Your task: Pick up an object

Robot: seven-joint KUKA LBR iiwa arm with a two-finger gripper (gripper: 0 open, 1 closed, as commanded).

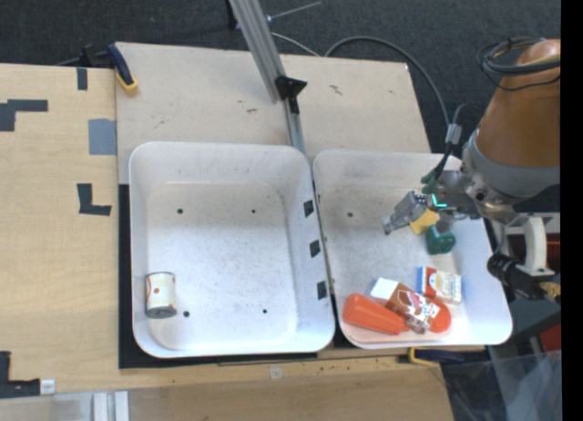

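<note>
From the fixed camera above the bench, two shallow white plastic bins sit side by side on a pale wooden bench top (pixel 55 228). The left bin (pixel 155 159) holds a small white cylindrical can with a red-brown label (pixel 160 294), lying near its front left corner. The right bin (pixel 364 173) holds the rest of the things, gathered toward its right half and front edge.

The grey arm with the orange band (pixel 519 109) reaches in from the right, and its two-finger gripper (pixel 407 212) hangs low over the middle right of the right bin. Whether it is open or closed cannot be told: the metal parts at its tip blur together. A small yellow block (pixel 424 221) lies right at the tip, touching or just under it, but I cannot tell whether it is held. Just beside it, toward the front right, is a dark green rounded object (pixel 441 241).

Along the front of the right bin lies an orange carrot-shaped toy (pixel 372 315); beside it are a small white block (pixel 383 288), a brown and red packet (pixel 414 308) and a small white carton with red and blue print (pixel 441 284).

A slanted grey aluminium bar (pixel 255 27) crosses the bench behind the bins. A blue and yellow clamp (pixel 122 68) sits at the bench's far left corner.
</note>
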